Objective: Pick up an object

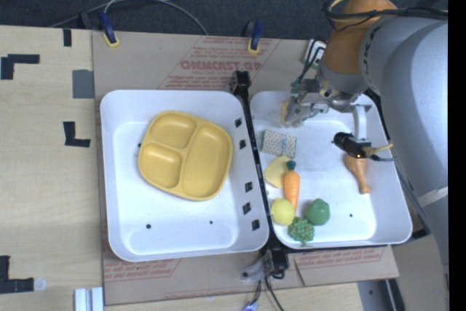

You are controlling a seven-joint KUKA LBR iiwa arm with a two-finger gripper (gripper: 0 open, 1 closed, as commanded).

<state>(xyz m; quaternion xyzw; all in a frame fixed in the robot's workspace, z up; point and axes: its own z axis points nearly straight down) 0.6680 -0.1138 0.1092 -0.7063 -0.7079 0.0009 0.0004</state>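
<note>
My gripper (299, 110) is low in the far left corner of the right bin (386, 229). A small yellow thing (285, 110) shows just to its left, touching or very close to it; I cannot tell whether it is held. Just in front of the gripper lies a checkered grey pad (279, 143). Nearer the front are a pale yellow piece (275, 171), a carrot (291, 186), a lemon (282, 212), a green pepper (317, 211) and a broccoli floret (301, 231). An orange-brown drumstick (357, 172) lies at the right.
The left bin (116, 215) holds a yellow divided plate (186, 154). A black divider with clips (250, 156) runs between the bins. The arm's grey body (415, 98) covers the right bin's far right side. Cables (145, 0) lie behind the bins.
</note>
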